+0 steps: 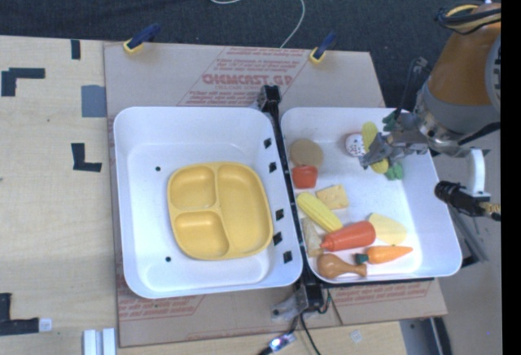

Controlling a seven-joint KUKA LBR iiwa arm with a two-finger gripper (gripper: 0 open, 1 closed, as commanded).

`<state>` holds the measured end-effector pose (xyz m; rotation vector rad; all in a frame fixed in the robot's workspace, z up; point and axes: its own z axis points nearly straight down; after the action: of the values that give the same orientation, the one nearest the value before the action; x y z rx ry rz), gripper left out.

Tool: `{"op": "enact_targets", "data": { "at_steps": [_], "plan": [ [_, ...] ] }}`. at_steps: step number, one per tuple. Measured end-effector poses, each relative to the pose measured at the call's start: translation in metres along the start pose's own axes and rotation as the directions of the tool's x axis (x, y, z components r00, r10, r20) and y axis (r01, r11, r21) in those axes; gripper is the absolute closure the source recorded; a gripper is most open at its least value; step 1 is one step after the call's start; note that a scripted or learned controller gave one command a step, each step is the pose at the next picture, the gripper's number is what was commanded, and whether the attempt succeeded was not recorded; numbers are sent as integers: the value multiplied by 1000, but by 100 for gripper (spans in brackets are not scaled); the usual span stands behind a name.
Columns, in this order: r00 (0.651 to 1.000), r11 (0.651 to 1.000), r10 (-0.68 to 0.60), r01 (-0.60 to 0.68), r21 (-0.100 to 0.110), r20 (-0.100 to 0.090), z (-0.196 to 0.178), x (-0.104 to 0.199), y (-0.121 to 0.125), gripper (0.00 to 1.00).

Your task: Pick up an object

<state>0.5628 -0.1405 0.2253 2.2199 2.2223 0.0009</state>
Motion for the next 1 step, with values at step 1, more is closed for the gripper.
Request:
{"op": "enact_targets", "data": {
  "at_steps": [1],
  "plan": [
    [1000, 1000, -3, 3, 4, -1, 6, 45, -7, 100]
  ]
}}
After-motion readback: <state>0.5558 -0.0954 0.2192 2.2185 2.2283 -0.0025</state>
